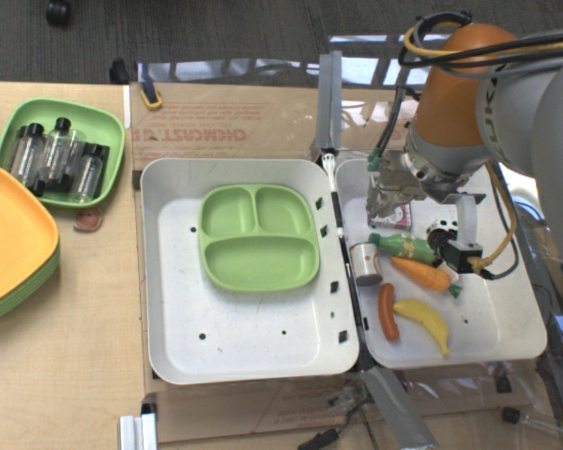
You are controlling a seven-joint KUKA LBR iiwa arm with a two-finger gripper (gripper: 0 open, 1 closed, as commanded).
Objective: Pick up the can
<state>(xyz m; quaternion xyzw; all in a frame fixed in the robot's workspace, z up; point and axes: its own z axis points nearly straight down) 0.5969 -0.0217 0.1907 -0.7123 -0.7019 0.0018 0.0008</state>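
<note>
Tool (390, 204): just above-right of can (364, 262), w/ no visible contact. Spread or pressed together — you can't tell; grip contents unclear.

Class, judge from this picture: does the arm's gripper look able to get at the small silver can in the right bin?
Probably yes. The small silver can lies against the right bin's left wall, uncovered from above; the gripper hangs close by. The wall and the green bottle beside it may crowd the fingers.

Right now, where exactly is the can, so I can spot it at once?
Look in the right bin, against its left wall. The can lies there beside a green bottle, above the red sausage. It is the only silver-grey cylinder among coloured toy food.
</note>
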